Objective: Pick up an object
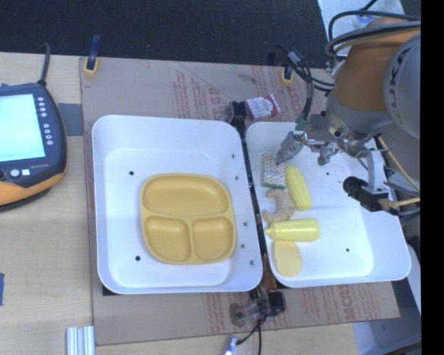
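Right now your likeliest target is the corn cob (299,187), lying at a slant in the left part of the right bin (355,268), just beside a small checkered packet (273,170) and above a yellow cylinder (292,231), a pale knobbly piece (280,208) and a flat yellow disc (286,258). These lie crowded together, some touching, so you want a descent that lands on one item alone. The gripper (287,148) hovers over the bin's upper left, near the packet; whether its jaws are spread or closed, you cannot tell from this slanted view, and nothing shows between them. Line the fingers across the cob's narrow width, not along its length, and come down straight. Mind the bin wall on that side. The left bin (118,265) holds a yellow divided tray (186,218), well apart from your work.
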Tool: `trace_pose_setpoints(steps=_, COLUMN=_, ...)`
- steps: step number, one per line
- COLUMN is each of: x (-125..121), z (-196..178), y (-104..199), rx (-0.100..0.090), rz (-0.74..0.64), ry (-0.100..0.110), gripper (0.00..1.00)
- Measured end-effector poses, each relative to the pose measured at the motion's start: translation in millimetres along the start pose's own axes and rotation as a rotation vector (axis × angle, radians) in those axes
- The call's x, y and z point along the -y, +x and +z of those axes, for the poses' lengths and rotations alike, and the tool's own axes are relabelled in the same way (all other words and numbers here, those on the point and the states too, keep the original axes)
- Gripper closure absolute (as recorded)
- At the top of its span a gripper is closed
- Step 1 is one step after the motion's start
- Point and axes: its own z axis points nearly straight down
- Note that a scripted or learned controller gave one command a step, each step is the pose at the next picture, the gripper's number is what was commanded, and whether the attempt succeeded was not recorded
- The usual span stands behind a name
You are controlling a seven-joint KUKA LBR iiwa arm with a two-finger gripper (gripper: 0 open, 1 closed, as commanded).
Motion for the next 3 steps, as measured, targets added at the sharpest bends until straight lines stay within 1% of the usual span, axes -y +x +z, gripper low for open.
trace_pose_setpoints(steps=1, x=-19, z=96, y=-49, rx=0.0, rz=-0.001, ry=-0.006, gripper=0.0)
trace_pose_setpoints(steps=2, x=10, z=95, y=-25, rx=0.003, rz=-0.003, ry=-0.011, gripper=0.0)
trace_pose_setpoints(steps=3, x=10, z=85, y=-24, rx=0.0, rz=-0.005, ry=-0.008, gripper=1.0)
